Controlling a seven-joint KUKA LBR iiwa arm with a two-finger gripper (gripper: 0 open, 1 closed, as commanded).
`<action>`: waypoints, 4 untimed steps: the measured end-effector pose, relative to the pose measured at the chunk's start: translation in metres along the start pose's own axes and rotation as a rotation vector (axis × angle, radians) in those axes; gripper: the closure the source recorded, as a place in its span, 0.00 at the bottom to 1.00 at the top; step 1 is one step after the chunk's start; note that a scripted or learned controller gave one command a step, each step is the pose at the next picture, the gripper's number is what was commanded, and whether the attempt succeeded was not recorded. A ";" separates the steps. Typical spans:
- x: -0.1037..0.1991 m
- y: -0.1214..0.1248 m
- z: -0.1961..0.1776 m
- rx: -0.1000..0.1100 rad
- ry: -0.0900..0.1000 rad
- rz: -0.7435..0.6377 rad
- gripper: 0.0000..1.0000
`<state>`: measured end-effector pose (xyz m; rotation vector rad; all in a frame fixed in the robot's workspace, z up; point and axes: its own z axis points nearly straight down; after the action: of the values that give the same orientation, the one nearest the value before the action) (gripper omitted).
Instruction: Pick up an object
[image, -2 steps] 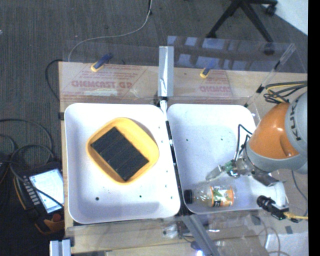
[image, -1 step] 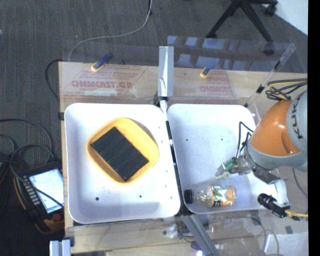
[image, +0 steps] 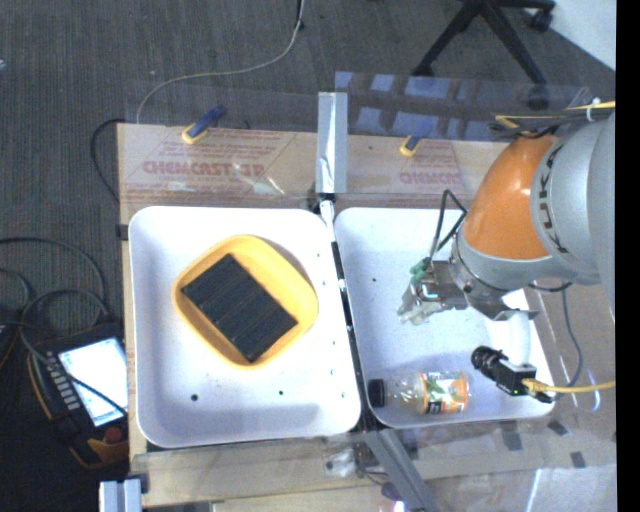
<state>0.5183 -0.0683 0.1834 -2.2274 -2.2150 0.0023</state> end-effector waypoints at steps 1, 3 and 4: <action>0.000 0.000 0.000 0.000 -0.001 0.000 0.00; -0.095 -0.029 0.092 -0.014 0.005 0.217 0.00; -0.135 -0.034 0.019 0.001 -0.002 0.433 0.00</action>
<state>0.4835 -0.2034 0.1642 -2.6521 -1.6861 0.0053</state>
